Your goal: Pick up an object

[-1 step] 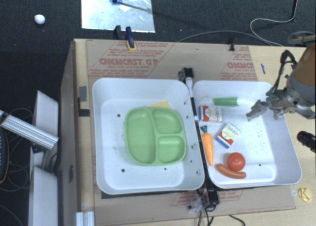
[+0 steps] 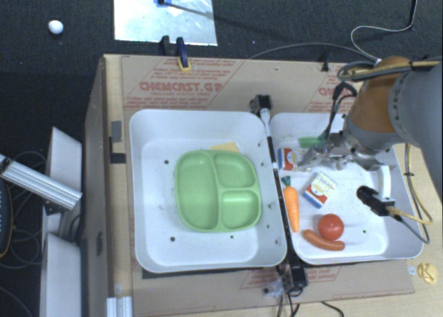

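You're looking down at a dark carpet [image 2: 291, 4], a shiny sheet [image 2: 165, 5] lying on it, a small white ball [image 2: 56, 27] sitting nearby, cardboard [image 2: 208, 84] covering the bench.

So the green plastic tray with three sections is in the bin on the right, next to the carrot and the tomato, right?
Not quite. The green plastic divided tray lies in the left white bin, as the camera view shows. The orange carrot and red tomato are in the right white bin.

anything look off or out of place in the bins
Mostly tidy. A yellow piece pokes out from under the far edge of the green divided plate in the left bin, partly hidden; the small carton lies askew.
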Controlling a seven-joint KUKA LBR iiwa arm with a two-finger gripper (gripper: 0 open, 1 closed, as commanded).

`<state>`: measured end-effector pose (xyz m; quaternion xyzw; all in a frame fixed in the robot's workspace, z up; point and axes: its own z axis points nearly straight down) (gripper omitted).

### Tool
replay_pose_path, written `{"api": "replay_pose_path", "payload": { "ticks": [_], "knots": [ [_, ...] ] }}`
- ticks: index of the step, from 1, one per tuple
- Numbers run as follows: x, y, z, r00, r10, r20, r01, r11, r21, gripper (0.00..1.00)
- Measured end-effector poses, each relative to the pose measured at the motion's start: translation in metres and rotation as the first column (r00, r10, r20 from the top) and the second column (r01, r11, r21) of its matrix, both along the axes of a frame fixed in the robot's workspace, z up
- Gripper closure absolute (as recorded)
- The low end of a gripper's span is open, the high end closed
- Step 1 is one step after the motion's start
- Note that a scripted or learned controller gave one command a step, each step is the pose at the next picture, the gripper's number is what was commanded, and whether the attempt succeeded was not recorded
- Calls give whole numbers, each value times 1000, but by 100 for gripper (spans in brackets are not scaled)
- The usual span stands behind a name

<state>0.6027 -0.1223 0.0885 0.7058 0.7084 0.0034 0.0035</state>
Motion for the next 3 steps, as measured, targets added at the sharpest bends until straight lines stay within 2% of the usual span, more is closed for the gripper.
{"api": "replay_pose_path", "payload": {
  "ticks": [1, 2, 3],
  "knots": [
    [69, 10, 1, 1000, -1, -2, 1, 1000, 0, 0],
    [69, 9, 11, 1000, 4, -1, -4, 1000, -3, 100],
    [69, 9, 11, 1000, 5, -1, -5, 1000, -3, 0]
  ]
}}
